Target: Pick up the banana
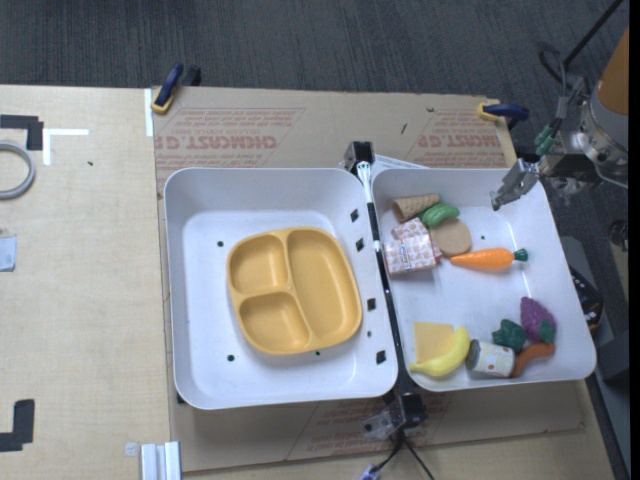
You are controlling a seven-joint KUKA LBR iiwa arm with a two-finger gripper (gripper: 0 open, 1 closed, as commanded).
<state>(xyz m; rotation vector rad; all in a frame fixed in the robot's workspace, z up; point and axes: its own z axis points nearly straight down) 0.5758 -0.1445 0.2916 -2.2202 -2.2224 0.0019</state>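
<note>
Banana at bin's six o'clock, untouched; claw at one o'clock, spread unclear, positioned for approach.

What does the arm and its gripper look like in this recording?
At the view's upper right, an orange band tops a grey metallic wrist. Dark cables loop beside it. The gripper is slim grey metal, with small green spots on the hardware above it.

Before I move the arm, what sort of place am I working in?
Probably a robot lab test bench: two white bins clamped onto cardboard, toy food such as a banana and carrot, and tape marks on the tabletop.
</note>
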